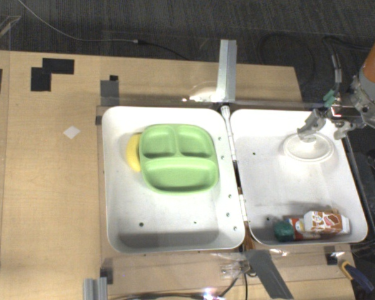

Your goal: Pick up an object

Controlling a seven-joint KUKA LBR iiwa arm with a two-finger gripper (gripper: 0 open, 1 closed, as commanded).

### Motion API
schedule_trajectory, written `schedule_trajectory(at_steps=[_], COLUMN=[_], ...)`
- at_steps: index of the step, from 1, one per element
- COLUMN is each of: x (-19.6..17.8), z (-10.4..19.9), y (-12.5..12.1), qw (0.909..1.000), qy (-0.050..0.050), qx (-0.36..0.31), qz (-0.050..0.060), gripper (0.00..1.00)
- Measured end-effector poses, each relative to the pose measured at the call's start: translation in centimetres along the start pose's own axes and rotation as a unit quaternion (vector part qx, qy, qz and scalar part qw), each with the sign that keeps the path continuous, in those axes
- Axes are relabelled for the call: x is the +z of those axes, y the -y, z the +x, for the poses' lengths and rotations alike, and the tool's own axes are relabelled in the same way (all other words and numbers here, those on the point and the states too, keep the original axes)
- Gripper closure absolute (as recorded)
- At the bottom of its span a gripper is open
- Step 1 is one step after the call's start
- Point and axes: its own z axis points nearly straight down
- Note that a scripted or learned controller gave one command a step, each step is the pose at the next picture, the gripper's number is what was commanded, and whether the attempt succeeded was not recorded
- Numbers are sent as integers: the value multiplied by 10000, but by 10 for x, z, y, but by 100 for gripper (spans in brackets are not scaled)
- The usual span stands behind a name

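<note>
- Over the right bin (356,186), near its upper right corner, my gripper (328,122) hangs just past the rim, roughly above a clear glass lid or dish (307,147) that lies flat on the white floor.
- Honestly I can't tell how far the jaws are spread; the metal bits blur together from this angle, and I see nothing caught between them.
- So I'd call this the approach step: nothing lifted yet, arm just lining up on a target.
- Candidates in the right bin: that see-through dish, plus a small bottle (317,224) with a green cap lying on its side against the bottom wall, well apart from the gripper.
- Left bin (112,186) has a green divided plate (177,157) with something yellow (133,153) peeking out from under its left edge, maybe a banana, hard to say.
- My guess is the dish is the pick, since it's nearest. Next move would need a straight drop with the jaws straddling its rim, because it's flat, thin and probably slippery.
- If that's hopeless, the bottle looks like the easier grab, across its narrow body.
</note>
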Motion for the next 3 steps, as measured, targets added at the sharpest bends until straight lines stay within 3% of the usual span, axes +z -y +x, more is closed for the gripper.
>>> schedule_trajectory(at_steps=[1, 2, 3], x=[83, 99, 100], z=[78, 115, 175], y=[21, 35, 61], qw=[9960, 9368, 9023], qy=[-4, -3, -7], qx=[-891, -3499, -4312], qz=[4, -13, -7], gripper=[0, 0, 0])
